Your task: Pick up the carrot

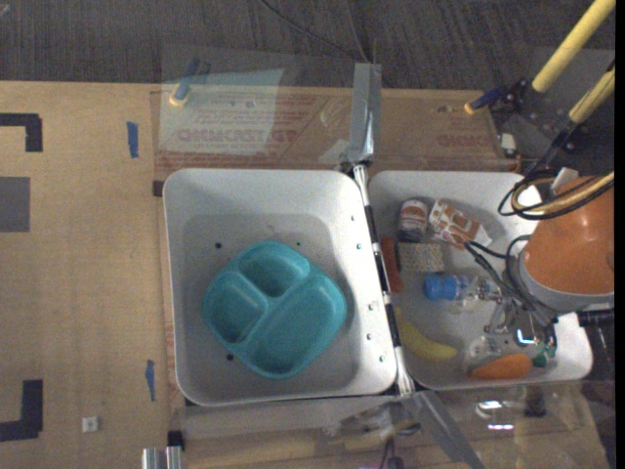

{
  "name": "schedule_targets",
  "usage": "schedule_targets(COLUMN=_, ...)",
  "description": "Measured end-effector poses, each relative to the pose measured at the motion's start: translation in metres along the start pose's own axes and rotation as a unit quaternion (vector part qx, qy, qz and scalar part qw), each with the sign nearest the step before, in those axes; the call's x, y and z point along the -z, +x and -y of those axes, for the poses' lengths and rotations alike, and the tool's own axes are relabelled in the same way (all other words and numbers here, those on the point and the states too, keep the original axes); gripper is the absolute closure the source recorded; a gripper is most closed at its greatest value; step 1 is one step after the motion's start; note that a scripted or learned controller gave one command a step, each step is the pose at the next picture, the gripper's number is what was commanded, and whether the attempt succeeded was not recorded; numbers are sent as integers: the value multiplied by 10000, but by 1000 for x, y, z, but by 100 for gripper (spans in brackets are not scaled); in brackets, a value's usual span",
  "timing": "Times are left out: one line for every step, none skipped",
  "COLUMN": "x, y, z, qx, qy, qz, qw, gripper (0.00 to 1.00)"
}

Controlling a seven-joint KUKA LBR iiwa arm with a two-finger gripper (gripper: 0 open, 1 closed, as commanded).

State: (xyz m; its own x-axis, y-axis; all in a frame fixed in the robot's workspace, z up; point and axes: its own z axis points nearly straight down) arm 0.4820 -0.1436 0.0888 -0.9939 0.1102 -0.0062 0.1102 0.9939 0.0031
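Lowest in the view, against the front wall of the right bin [576, 360], lies the carrot [500, 366], orange, on its side, tucked toward that bin's front right corner. Just above it hangs the gripper [518, 335], under the arm's orange band; its metal parts blur into the bottle and the bin floor, so whether the jaws stand apart or together I cannot tell, and nothing shows the carrot between them. From here the likeliest trouble is the wall: the carrot sits so close to it that one jaw may strike the rim or floor edge, or find no room behind the carrot, and close on air. A round, tapered body may also roll or squirt out sideways if caught off-centre. Crowding adds risk, since a banana [428, 343] lies near on the carrot's left and a blue-capped bottle [447, 286] lies just beyond the gripper, either of which could be nudged or caught instead. Further back in this bin sit a small can [413, 219] and an orange-and-white carton [457, 225]. In the left bin [186, 203] is a teal divided plate [275, 308], nothing on it.
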Motion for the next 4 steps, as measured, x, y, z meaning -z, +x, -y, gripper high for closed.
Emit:
schedule_targets(x=12, y=-3, z=1, qx=-20, qy=3, qz=50, qw=10000, gripper=100)
schedule_targets(x=96, y=8, z=-66, qx=-2006, qy=17, qz=0, qw=9797, gripper=100)
schedule_targets(x=118, y=6, z=-56, qx=-1440, qy=17, qz=12, qw=9896, gripper=100)
schedule_targets(x=117, y=6, z=-56, qx=-1441, qy=17, qz=11, qw=9896, gripper=0)
